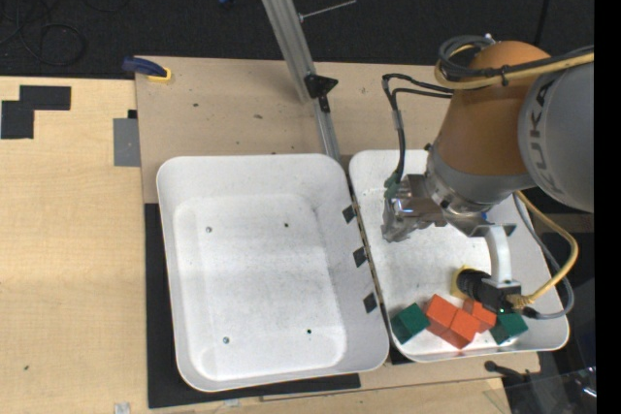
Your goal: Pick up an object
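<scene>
My grey metal pincer [396, 216] hangs over the upper left part of the shallow white plastic right-hand bin [419, 259], close to the wall it shares with its neighbour. From this slanted overhead view I cannot tell how wide the pincer stands, and I see nothing caught in it (my own wrist hides much of it).

The things I might pick lie well apart from it, huddled along the bin's edge nearest the camera. A dark green plastic block [410, 320] touches an orange plastic block [446, 317]. A second orange-red block [479, 313] sits just beside that, and a smaller green block [508, 329] lies at the right end.

The floor beneath the pincer looks bare, so closing here would probably catch only air. If I move to the cluster, the blocks sit so tightly that I may land on top of one or push two at once. The bin's rim beside them leaves little room, so a block could skid or tip instead of being gripped.

My arm reaches in from the right and arches over the bin. Its orange band [490, 111] sits above the wrist, which points down and slightly left.

Further out, the shallow white plastic left-hand bin [257, 276] lies alongside. A slanted silver aluminium rail [281, 10] rises behind both bins.
</scene>
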Robot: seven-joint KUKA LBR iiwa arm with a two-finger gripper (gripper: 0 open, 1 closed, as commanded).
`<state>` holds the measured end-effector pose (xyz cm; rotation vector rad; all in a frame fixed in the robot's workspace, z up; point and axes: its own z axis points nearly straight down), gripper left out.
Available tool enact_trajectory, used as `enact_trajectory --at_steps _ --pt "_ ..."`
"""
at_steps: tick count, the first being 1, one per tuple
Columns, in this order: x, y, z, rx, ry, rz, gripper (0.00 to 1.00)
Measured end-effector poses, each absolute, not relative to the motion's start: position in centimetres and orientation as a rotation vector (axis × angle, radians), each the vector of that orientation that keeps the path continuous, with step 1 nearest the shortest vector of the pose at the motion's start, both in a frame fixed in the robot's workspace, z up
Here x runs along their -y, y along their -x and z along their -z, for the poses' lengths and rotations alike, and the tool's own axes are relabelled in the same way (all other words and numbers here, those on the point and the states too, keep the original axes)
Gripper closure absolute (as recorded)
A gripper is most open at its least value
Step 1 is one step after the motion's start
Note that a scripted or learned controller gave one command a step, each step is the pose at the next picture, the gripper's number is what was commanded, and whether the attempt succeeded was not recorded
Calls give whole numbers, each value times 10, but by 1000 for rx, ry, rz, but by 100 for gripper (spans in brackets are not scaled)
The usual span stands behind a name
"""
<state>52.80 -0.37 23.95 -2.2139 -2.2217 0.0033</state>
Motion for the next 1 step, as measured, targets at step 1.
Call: enact_trajectory --at_steps 1 --pt "-47 -532 -240 2224 2214 -2 100"
